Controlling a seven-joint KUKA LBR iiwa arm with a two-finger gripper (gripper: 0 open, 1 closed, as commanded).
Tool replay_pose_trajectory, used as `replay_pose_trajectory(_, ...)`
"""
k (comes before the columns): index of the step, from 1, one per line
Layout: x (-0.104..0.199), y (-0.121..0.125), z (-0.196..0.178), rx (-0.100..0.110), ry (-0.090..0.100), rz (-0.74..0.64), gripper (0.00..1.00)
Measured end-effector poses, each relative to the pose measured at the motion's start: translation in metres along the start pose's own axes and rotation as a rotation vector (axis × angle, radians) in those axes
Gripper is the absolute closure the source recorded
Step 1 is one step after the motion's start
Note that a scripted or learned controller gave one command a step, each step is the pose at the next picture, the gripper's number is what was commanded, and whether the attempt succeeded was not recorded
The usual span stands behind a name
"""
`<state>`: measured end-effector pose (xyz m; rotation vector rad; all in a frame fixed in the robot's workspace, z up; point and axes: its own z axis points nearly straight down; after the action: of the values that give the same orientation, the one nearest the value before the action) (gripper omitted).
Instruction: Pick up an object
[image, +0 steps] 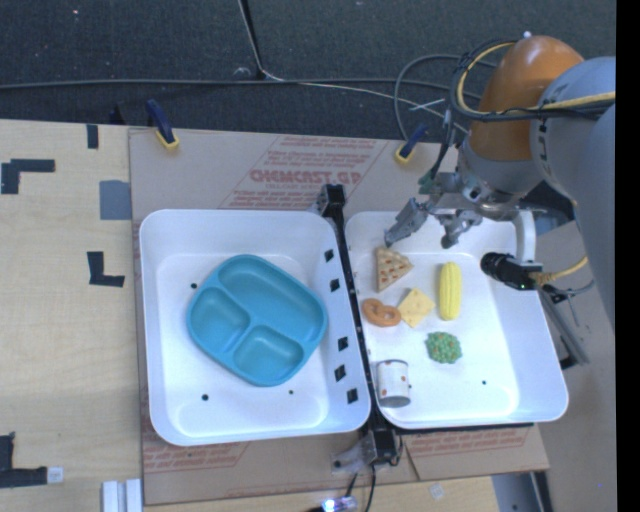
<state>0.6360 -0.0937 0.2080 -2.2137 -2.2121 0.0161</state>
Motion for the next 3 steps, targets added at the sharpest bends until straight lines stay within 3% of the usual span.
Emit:
replay_pose_trajectory(1, 0.0, 0.003, -0.009, -0.014, -0.001, -0.003, 0.0)
replay_pose_trajectory(3, -0.001, -0.002, 0.08, -0.01, -0.002, -0.002, 0.0)
